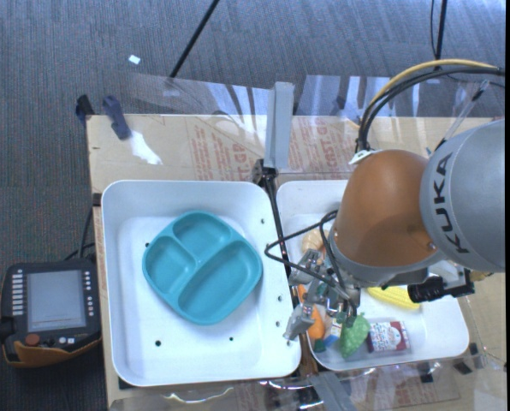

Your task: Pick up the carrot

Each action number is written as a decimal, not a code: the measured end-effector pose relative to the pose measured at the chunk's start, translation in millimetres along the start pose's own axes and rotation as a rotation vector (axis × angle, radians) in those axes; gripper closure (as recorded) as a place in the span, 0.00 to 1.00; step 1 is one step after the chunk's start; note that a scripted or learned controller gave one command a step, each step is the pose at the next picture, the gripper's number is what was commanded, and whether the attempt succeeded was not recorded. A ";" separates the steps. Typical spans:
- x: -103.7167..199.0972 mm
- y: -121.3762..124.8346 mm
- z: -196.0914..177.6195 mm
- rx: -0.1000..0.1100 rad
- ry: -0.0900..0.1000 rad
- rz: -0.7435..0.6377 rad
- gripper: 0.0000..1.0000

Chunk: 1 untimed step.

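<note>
Grey KUKA arm's 2-finger gripper low over right white bin, near its left wall. Finger state: cannot tell, linkage clutters the tips. Small orange carrot lies directly beneath, beside green leafy toy, red-white packet and yellow banana. Left white bin holds teal 3-compartment plate.

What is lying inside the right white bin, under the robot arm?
In the right bin, near the gripper, lie an orange carrot, a green leafy item, a small red-and-white packet and a yellow item. The arm covers most of the bin.
</note>
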<state>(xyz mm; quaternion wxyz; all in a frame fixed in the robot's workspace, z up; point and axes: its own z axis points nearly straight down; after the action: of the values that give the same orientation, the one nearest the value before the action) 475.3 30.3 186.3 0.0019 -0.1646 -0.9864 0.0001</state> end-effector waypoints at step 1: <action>0.0 0.0 0.0 0.000 0.000 0.000 0.00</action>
<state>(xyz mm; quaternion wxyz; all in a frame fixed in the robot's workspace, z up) 475.3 30.3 186.3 0.0019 -0.1646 -0.9864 0.0001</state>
